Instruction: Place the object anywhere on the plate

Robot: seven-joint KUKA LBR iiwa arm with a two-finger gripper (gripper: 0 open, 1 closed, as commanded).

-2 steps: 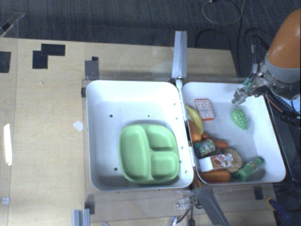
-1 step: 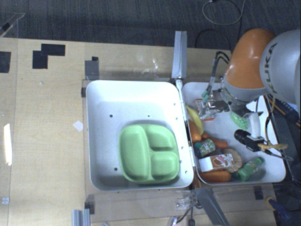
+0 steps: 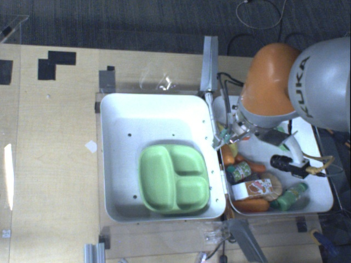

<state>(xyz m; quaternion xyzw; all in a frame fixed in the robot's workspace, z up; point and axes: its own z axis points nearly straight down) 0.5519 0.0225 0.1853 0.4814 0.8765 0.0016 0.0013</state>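
Judging from the bare green three-compartment plastic plate (image 3: 174, 177), nothing is placed yet: the gripper (image 3: 224, 139), grip unclear, hovers right of it above the toy food pile (image 3: 249, 182).

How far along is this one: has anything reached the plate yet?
Nothing looks done: the green plate in the left bin carries no object. In hand: the arm hangs over the right bin, its tool near the bin's left edge above the pile of food items. Left: grasping an item and carrying it to the plate.
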